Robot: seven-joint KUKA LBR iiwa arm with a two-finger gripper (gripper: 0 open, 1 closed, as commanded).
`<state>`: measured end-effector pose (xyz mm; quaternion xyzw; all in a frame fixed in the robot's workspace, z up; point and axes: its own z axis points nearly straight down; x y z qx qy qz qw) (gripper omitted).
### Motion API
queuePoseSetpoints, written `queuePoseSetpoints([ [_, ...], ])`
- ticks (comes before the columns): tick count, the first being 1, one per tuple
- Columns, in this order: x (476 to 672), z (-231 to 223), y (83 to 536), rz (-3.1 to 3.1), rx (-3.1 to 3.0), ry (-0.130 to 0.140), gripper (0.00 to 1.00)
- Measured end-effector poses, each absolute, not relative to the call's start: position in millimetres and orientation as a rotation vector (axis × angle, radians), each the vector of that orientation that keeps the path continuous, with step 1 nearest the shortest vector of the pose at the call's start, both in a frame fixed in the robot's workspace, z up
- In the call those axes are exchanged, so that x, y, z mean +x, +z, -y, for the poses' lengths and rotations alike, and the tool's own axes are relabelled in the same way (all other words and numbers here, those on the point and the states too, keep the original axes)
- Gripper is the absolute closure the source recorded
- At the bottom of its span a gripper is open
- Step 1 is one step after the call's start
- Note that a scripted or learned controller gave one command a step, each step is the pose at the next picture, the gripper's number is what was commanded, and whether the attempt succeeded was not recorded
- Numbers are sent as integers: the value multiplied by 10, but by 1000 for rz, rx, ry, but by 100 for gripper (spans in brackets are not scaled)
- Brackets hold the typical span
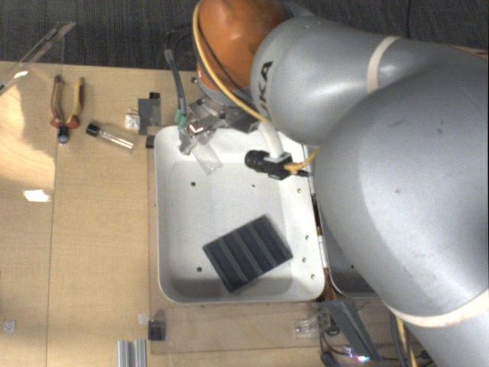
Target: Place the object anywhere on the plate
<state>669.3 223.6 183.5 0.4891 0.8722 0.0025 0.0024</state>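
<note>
A black ribbed rectangular slab point(247, 252) lies flat and slightly turned in the near half of the left white bin point(172, 228). My gripper point(195, 142) hangs over the bin's far left corner, well away from the slab and up the view from it. I see nothing held in it. The big grey arm with its orange band covers the right side of the view and hides most of the right bin point(345, 280).
On the wooden bench left of the bin lie red-handled pliers point(66, 104), a small clear vial point(110, 136) and a small dark block point(149, 112). Another little black block point(157, 329) sits near the bin's front left corner.
</note>
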Motion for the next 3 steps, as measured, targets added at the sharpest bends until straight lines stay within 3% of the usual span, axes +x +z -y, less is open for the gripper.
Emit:
queuePoseSetpoints([
  [1,6703,-2249,1955,-2735,1528,14,100],
  [2,6693,-2255,2518,-2916,1151,9,100],
  [3,6238,-2305,2050,-2618,1734,5,100],
])
